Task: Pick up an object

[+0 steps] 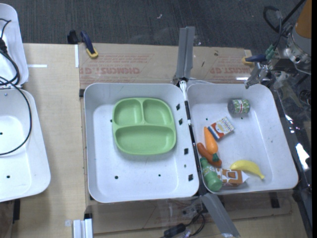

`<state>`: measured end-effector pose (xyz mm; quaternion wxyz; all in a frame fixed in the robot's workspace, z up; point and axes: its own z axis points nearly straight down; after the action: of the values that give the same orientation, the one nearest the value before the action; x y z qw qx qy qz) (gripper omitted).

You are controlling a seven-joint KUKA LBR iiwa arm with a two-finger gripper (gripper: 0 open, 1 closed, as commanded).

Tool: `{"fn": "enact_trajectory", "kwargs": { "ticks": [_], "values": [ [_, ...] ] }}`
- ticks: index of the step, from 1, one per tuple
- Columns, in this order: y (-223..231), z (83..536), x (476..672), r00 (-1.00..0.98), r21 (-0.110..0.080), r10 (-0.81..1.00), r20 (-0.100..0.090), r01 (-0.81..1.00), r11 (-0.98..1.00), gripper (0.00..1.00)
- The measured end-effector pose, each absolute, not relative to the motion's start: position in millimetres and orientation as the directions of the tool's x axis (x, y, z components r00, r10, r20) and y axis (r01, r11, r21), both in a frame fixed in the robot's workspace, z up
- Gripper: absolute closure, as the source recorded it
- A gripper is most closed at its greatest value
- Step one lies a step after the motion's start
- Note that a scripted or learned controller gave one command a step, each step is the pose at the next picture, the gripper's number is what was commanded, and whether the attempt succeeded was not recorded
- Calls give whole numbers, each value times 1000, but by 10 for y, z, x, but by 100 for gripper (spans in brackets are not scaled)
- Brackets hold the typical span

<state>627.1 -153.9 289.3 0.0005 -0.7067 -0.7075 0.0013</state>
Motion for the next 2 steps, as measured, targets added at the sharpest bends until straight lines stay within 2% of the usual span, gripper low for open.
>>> {"fn": "enact_trajectory", "kwargs": {
  "ticks": [1, 2],
  "values": [
    [-1527, 1885, 6251, 78, -3, 997, -1, 997, -78, 0],
    [-1998, 956, 6614, 84, 6, 996, 1, 996, -84, 0]
  ]
}}
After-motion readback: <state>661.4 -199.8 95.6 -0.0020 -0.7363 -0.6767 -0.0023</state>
